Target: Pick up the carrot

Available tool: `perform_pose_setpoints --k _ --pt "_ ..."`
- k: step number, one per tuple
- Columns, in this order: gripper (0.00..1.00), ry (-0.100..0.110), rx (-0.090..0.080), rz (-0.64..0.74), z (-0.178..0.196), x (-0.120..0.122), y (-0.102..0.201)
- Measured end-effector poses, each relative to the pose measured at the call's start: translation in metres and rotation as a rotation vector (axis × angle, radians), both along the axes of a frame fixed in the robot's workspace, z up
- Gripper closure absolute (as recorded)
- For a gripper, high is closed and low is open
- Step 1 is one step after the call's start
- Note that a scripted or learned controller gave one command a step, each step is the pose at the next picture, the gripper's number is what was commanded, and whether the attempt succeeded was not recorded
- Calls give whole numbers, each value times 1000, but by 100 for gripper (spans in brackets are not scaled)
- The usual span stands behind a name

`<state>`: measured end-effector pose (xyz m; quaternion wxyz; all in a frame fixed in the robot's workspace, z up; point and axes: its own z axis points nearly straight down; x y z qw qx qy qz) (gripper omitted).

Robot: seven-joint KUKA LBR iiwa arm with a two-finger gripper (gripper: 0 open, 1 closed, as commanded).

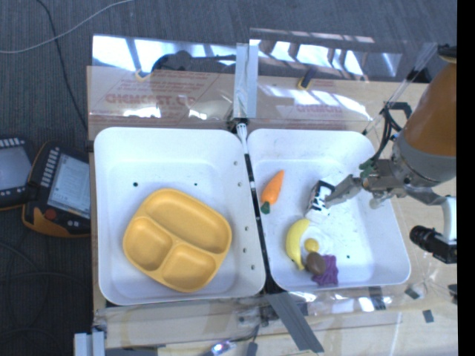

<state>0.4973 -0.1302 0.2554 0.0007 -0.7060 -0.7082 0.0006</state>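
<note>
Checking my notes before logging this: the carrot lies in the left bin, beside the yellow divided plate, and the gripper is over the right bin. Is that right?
Not quite. In the camera view the carrot lies in the right bin, near its left wall. The yellow divided plate sits in the left bin. The gripper is over the right bin, as you said.

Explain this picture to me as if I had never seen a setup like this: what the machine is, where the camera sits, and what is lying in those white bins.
One camera looks down at a slant on a bench holding two shallow white bins. The machine is a robot arm, grey and orange, reaching in from the right. At its end is a two-finger gripper, hanging over the right bin. Nothing shows between its fingers.

In that bin lie a toy carrot near the left wall, a banana, and a purple bunch of grapes beside the banana's lower end. The gripper is to the carrot's right, apart from it, just above the banana.

The left bin holds a yellow divided plate with three compartments.

A handheld controller lies on the floor at left.
</note>
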Motion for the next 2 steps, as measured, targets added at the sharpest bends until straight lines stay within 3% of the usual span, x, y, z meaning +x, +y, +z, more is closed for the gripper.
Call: perform_pose_setpoints --k 1,2 --pt "0 -31 -12 98 -136 52 14" --pt "0 -4 -3 404 -71 165 42"
